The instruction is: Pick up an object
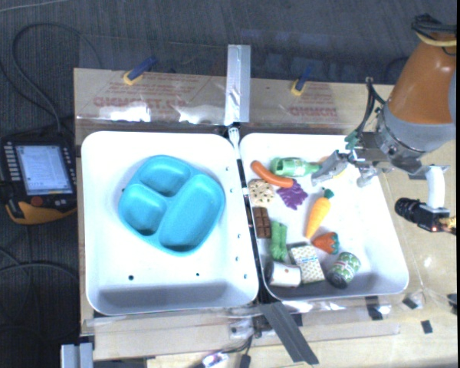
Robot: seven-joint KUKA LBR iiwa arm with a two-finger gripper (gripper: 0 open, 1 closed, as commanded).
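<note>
Over the far right part of the right bin (391, 244): fingers (326, 169), spread apart, nothing pinched between them. Above them, to the right, the grey arm (418, 125) with its orange band. Just under the left fingertip, a small yellow piece (337, 167), too blurred to name; cannot tell whether touching. Immediately left of the fingers, a green bottle (291, 165) on its side, and beside that an orange-red sausage (271, 173) lying at a slant. Nearer the camera than the fingers and slightly left, purple grapes (294, 196); straight below the fingers in the view, a carrot (317, 215), leaf end pointing up toward them, close but apart. Farther left, against the bin's left wall, a speckled cookie (261, 193) and a brown chocolate bar (262, 221), with a green pickle (279, 241) just beside. Well toward the camera from the fingers, along the near wall: a red strawberry (326, 242), a patterned white box (307, 260), a white roll (285, 275) and a green-grey ball (343, 267), packed close together. Far to the left of the fingers, the left bin (107, 282), holding a blue divided dish (172, 203). Beyond that, off the bench, a pendant (34, 176) with a lit screen.
</note>
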